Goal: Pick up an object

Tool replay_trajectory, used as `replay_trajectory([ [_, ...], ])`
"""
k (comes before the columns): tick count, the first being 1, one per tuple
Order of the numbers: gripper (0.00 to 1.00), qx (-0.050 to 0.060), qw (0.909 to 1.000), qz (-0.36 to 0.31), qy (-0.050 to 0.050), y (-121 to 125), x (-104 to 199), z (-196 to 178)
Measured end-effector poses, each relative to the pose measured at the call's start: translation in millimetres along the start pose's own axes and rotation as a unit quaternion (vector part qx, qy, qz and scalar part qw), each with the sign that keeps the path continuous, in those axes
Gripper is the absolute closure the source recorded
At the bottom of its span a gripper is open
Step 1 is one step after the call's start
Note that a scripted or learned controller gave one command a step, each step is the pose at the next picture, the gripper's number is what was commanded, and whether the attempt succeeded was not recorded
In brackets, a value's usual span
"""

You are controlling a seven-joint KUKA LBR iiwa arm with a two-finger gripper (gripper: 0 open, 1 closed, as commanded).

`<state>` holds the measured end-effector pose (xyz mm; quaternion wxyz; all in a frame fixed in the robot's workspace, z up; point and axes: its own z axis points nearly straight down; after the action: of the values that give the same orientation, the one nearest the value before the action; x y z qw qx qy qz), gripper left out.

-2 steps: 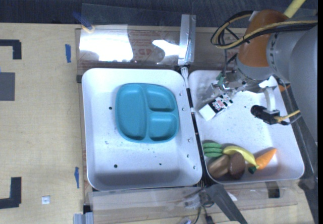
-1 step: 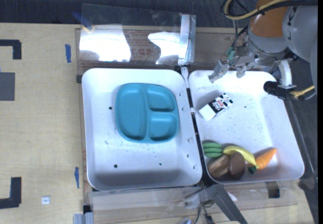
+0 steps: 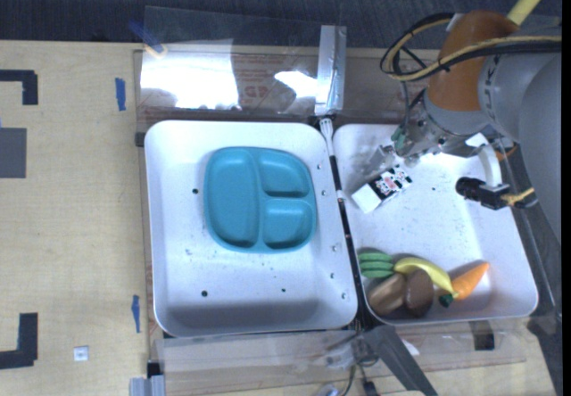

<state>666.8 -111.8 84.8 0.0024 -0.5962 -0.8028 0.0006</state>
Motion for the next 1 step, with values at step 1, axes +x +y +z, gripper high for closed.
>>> replay_trajectory([
  [1,1.00,-0.003,1.0000,0.000,-0.002,1.8,-1.9,-9.9],
])
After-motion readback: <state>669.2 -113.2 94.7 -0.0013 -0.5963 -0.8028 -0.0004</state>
